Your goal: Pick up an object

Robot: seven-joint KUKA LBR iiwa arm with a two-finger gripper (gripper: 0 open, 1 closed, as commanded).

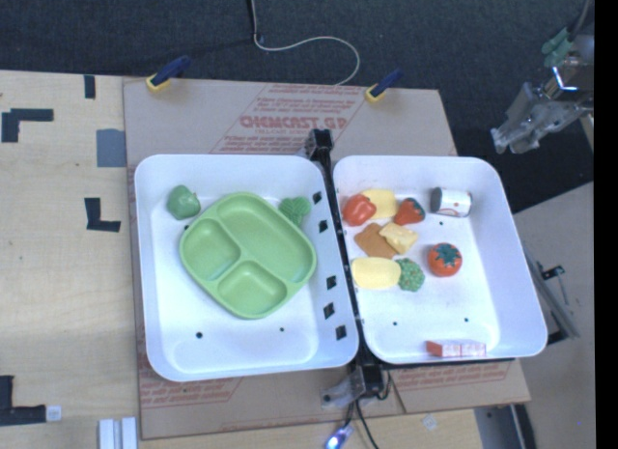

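Note:
The right bin [517, 273] holds several toy foods. Among them are a red pepper [358, 210], a yellow piece [380, 203], a red strawberry [409, 211], a grey and white can [451, 202], a brown slice [373, 240], a red tomato [444, 259], a yellow lemon [375, 272] and a green broccoli [411, 275]. A small red and white packet [456, 348] lies near the front rim. My gripper [510, 134] hangs above the bench outside the right bin's far right corner, away from every object, with nothing seen in it.
The left bin [154, 273] carries a green divided plate [248, 254], a green toy [182, 202] at its far left and another green piece [295, 210] by the divider. Yellow and blue clamps [168, 72] hold the cardboard at the back. A cable [290, 46] loops behind.

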